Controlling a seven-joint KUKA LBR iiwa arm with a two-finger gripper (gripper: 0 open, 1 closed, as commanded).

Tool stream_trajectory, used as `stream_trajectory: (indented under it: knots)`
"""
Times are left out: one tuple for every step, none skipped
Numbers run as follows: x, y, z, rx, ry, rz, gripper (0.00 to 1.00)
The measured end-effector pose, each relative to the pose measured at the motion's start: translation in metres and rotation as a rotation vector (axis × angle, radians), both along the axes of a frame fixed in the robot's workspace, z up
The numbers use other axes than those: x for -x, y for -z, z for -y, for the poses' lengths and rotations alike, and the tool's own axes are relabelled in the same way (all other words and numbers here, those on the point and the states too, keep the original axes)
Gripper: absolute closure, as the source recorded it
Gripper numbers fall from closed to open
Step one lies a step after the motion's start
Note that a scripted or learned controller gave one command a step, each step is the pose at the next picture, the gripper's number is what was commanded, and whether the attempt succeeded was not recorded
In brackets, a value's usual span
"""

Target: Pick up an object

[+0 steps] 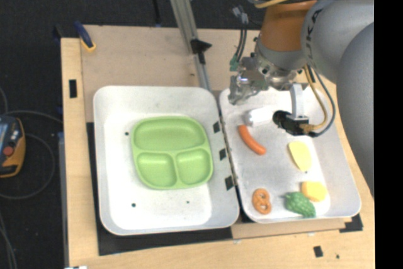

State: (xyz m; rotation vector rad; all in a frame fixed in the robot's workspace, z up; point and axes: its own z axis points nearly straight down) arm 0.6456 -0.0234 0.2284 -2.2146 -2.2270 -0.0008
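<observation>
A: Where does the gripper (242, 90) stand?

B: It hangs over the far left corner of the right bin (334, 154), close to the wall shared with the left bin (113, 160). The orange band (293, 6) of the arm is above it. If it is open or closed, one cannot tell; nothing is seen held in it.

A: And the objects to pick up?

B: All are in the right bin. An orange toy carrot (251, 139) lies just below the gripper, apart from it, tilted. A small white piece (257, 116) lies between the carrot and the gripper; what it is cannot be told. A pale yellow piece (300, 155) lies to the right of the carrot. Near the front wall of this bin are a pretzel (261, 200), a green broccoli-like piece (300, 204) beside it, and a yellow block (314, 191) touching the green one.

A: What holds the left bin?

B: A green divided plate (171, 152) with three compartments, about in the middle.
</observation>
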Motion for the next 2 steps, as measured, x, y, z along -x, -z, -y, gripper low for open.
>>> stream_trajectory:
  knots:
    - [0.029,-0.013,-0.051,-0.001,-0.002,0.001,1.0]
    - [0.044,-0.021,-0.103,-0.001,-0.003,0.001,1.0]
